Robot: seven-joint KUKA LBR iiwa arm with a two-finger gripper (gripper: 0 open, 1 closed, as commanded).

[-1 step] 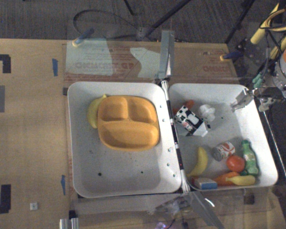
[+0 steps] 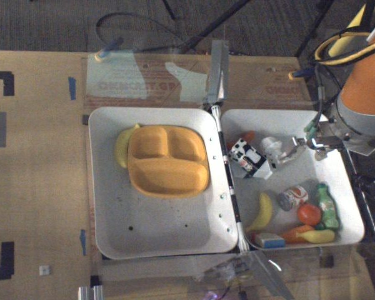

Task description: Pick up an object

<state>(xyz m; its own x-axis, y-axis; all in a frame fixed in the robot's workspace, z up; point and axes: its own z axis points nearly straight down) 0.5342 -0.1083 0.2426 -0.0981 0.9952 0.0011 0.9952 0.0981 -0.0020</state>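
The robot's job is to pick up one thing, and that job looks not done yet. The gripper hangs low in the right bin, near its top middle. It is too small and blurry to tell how the claw stands, and nothing can be seen held in it. So the pick is most likely just starting.

The closest thing to the claw is a small white object, just beside its tip. Next to that lies a black and white box, tipped on its side, with something reddish peeking out behind it. Any of these could be the thing to grab, but it is hard to say which one the robot wants.

Lower down in the same bin are more toys. There is a banana, a small can, a red tomato, a green bottle, a carrot and a small block near the front wall. They sit close together, so the claw could bump one while reaching for another.

The left bin holds an orange tray with three parts. A yellow thing pokes out from under its left edge. That bin is well away from the claw.

The white object and the box touch or almost touch, so grabbing just one may be tricky.
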